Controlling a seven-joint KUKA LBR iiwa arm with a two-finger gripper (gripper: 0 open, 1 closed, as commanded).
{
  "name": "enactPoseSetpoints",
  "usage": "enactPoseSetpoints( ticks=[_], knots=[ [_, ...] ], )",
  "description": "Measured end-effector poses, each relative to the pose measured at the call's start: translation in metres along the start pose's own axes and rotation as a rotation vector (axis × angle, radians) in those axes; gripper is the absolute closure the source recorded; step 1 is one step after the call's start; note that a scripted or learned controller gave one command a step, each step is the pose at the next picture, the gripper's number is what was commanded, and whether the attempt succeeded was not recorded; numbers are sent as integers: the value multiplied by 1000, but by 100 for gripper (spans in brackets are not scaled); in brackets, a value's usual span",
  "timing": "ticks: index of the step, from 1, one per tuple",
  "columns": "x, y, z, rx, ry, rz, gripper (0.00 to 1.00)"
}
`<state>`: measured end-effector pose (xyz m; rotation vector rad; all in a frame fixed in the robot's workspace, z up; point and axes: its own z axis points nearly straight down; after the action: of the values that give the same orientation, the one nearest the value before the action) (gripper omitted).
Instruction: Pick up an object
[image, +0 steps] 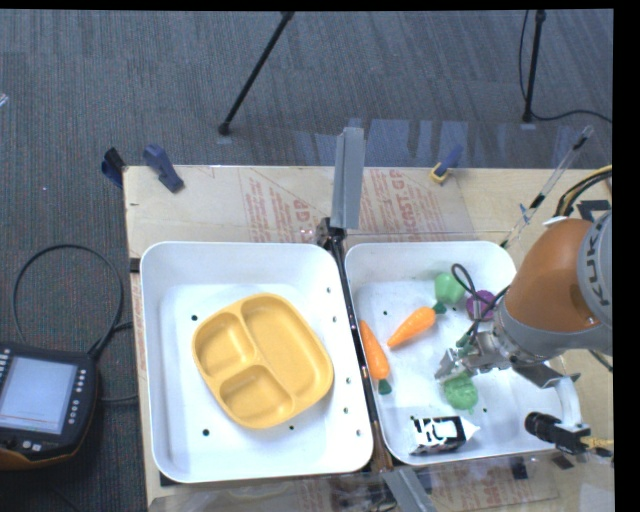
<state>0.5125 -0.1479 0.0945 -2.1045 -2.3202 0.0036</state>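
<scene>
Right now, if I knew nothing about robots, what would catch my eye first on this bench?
Probably the yellow divided plate, lying alone in the left bin. Next, the grey arm with its orange band, reaching in from the right over the right bin, its gripper low beside a green toy. Two orange toy carrots lie nearby.

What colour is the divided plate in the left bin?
Yellow. The divided plate shows best in the camera view, lying in the left bin.
</scene>
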Motion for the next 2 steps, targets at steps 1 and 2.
enactPoseSetpoints(
  ticks=[1,2],
  knots=[
    [69,52,-95,-11,-3,114,100],
    [24,25,-26,3,-3,187,100]
  ],
)
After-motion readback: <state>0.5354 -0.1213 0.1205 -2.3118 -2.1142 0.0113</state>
